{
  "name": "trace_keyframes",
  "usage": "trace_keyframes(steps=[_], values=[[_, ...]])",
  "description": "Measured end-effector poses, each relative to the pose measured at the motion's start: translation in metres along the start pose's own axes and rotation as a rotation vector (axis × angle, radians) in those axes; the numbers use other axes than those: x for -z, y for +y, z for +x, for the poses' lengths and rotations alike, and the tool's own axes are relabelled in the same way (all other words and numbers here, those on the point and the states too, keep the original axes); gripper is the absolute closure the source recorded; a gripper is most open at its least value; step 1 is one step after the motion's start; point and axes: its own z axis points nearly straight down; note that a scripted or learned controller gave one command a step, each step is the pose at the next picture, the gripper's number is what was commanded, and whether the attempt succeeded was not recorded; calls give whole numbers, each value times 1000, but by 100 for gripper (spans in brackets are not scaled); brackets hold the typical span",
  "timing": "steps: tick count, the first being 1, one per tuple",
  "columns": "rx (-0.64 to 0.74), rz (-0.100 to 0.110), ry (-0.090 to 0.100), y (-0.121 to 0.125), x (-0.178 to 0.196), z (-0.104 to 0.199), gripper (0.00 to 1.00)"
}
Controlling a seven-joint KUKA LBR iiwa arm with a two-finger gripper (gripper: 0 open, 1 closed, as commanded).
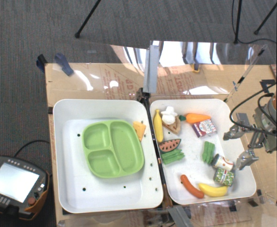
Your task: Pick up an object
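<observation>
Bananas [158,125]: 2 | sausage [191,186]: 1 | carrot [197,117]: 1 | gripper [240,148] jaws apart, holding nothing

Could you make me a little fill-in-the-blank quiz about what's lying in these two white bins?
1. The green divided plate lies in the ____ bin.
2. The carrot is coloured ____.
3. The watermelon slice lies in the ____ bin.
4. The hand hangs at the right bin's ____ edge.

Missing words: left; orange; right; right

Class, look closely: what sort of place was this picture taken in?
Probably a robotics lab: a gripper hangs over a bin of toy food, tripod legs stand on carpet, and a control pendant lies nearby.
</observation>
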Motion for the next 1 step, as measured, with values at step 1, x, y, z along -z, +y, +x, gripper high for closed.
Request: trace_keyframes(steps=[1], values=[[108,-7,15,11,-142,-4,0]])
